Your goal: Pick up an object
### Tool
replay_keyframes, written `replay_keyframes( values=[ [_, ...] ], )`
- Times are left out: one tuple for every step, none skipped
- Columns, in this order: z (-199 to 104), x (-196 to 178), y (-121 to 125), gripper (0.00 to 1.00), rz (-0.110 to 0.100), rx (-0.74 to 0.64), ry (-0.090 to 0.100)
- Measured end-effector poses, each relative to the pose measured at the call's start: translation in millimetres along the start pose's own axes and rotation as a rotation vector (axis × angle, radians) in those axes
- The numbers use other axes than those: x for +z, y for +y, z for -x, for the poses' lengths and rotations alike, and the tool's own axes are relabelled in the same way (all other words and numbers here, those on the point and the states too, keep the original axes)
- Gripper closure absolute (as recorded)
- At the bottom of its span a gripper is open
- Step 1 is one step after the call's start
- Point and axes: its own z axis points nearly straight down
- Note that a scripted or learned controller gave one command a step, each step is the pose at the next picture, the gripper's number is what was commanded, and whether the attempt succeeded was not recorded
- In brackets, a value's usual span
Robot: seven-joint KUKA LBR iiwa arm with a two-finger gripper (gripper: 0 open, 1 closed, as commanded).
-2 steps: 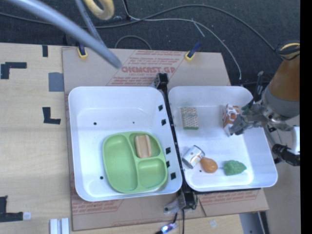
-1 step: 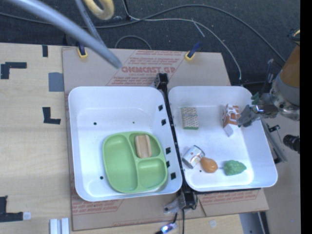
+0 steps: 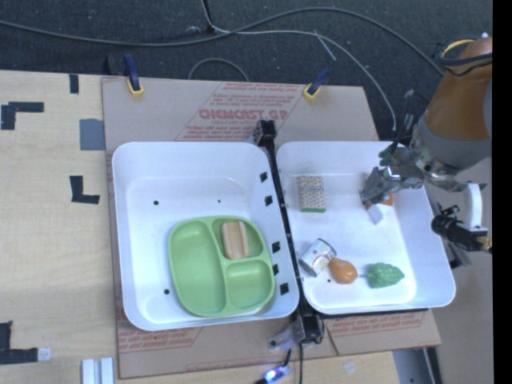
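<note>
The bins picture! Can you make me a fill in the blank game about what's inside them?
1. The green tray lies in the ____ bin.
2. The tan block rests in a compartment of the ____.
3. In the right bin, the orange ball sits between the white cup and the ____ lump.
4. The gripper hovers over the ____ bin.

Missing words: left; green tray; green; right

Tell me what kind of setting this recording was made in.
Most likely a robotics lab bench set up for pick-up trials. Two shallow white bins, the left bin and the right bin, sit on a cardboard sheet clamped in place, loose cables run behind, and the arm's pincer hangs over the right bin.
</note>
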Motion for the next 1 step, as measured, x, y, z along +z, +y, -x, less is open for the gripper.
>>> replay_keyframes(
  values=[
    [-52.6,7.6,11.4,1.0,-0.002,0.0,0.0]
  ],
)
